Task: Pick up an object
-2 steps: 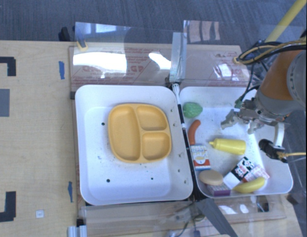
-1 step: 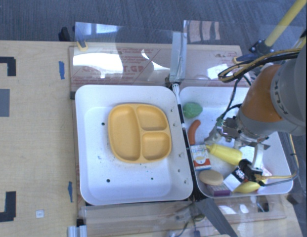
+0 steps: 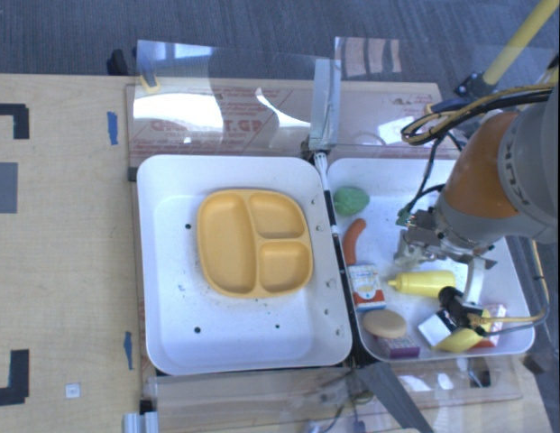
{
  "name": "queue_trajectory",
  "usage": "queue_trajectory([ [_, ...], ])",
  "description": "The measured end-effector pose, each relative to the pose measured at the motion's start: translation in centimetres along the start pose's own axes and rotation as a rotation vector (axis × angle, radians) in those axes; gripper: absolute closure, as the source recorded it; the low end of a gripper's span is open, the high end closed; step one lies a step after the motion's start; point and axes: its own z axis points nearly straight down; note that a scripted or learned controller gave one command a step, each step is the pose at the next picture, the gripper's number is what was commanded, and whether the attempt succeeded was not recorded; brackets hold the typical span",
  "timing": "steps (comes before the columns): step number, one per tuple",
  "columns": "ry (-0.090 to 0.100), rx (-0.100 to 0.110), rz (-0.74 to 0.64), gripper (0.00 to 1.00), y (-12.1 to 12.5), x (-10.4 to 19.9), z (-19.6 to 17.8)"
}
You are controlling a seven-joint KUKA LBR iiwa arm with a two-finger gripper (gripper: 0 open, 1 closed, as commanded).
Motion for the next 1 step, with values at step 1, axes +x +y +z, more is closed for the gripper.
queue_trajectory([
  [1,-0.002,0.005,-0.445,1.00,1.14,-7.31,1.09],
])
